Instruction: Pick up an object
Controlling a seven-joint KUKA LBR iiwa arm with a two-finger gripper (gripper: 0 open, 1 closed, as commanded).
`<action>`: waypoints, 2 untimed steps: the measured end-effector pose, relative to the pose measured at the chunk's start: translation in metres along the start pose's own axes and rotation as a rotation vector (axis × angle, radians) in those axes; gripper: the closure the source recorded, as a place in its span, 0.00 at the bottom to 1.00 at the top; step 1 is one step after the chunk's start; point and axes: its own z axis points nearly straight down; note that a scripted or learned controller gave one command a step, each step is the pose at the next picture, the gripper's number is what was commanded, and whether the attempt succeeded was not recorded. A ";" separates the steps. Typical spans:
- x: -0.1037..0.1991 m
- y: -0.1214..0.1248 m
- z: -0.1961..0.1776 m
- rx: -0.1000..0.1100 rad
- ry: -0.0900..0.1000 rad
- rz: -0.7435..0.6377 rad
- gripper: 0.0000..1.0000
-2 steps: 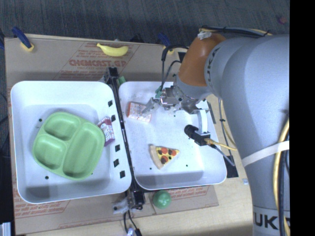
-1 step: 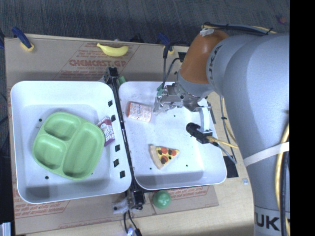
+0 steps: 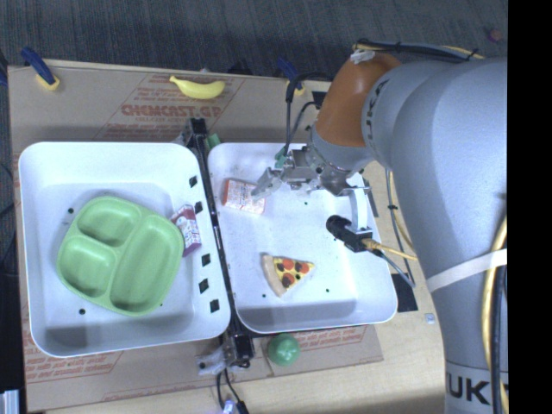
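Two shallow white plastic bins sit side by side on a cardboard-covered bench [image 3: 129,115]. The left bin [image 3: 39,166] holds a pale green three-compartment plastic plate [image 3: 121,255], filling its centre, and a small maroon-and-white wrapped packet [image 3: 187,227] lying just beside the plate's right edge, against the bin's right wall. The right bin [image 3: 371,304] holds a toy pizza slice [image 3: 286,273] with red and dark toppings, lower centre of the bin, lying flat and well apart from everything else, and an orange-and-white rectangular packet [image 3: 242,195] in the bin's upper left. The grey arm with its orange band [image 3: 349,102] comes in from the upper right of the frame; its gripper [image 3: 274,178] hangs over the upper part of the right bin, tips just beside the orange-and-white packet's right edge (touching or not, cannot tell). The state of the jaws cannot be told. Outside the bins: a yellow toy banana [image 3: 197,86] on the cardboard at upper centre, and a green ball [image 3: 282,349] at the lower edge below the right bin.
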 end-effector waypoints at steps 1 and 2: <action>-0.061 0.030 -0.092 -0.008 0.000 0.006 0.00; 0.026 0.033 0.027 -0.007 0.003 0.003 0.00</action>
